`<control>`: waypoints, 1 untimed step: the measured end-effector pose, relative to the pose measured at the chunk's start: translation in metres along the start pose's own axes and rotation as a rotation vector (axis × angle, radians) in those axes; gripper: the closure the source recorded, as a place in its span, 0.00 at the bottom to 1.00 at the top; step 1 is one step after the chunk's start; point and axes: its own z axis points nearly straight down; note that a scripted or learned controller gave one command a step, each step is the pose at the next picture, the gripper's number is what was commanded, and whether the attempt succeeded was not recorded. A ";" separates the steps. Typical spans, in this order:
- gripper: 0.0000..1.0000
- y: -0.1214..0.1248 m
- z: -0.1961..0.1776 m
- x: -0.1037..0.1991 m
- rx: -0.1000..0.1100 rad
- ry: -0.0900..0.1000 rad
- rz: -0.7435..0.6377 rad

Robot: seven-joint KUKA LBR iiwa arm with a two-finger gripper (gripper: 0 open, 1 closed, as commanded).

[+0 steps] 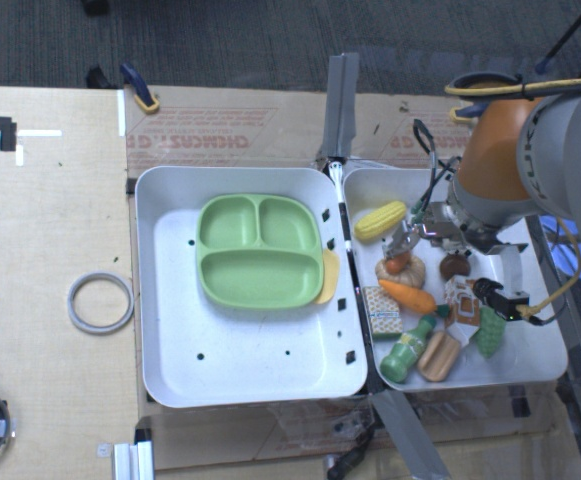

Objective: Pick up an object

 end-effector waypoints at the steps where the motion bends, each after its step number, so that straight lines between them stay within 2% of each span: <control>1: 0.00 0.004 -0.063 -0.071 0.008 0.001 -0.135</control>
